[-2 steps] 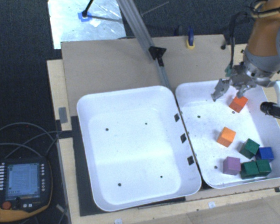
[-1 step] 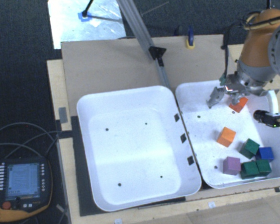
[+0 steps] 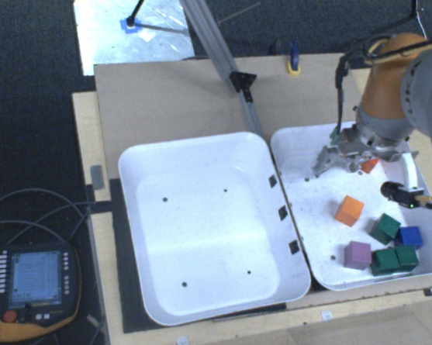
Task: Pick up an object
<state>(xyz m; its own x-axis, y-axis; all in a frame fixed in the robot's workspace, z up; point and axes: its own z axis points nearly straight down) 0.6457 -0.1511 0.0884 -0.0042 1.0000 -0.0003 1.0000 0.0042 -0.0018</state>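
Note:
My gripper point(image 3: 345, 157) hangs low over the far part of the right bin point(image 3: 305, 196), below the orange-banded wrist point(image 3: 383, 100). A small red-orange piece point(image 3: 369, 164) shows right beside the gripper's metal body, partly hidden by it. An orange cube point(image 3: 349, 210) lies a little nearer to the front, apart from the gripper. In the bin's front right corner sit a purple cube point(image 3: 357, 255), a blue block point(image 3: 410, 236) and three green blocks point(image 3: 384, 227) point(image 3: 383, 261) point(image 3: 407, 257).
The left bin point(image 3: 139, 216) stands beside the right one, with black clips along the shared wall point(image 3: 283, 213). A slanted metal pole point(image 3: 215, 39) crosses the bench at the back. A teach pendant point(image 3: 31, 290) lies on the floor at the left.

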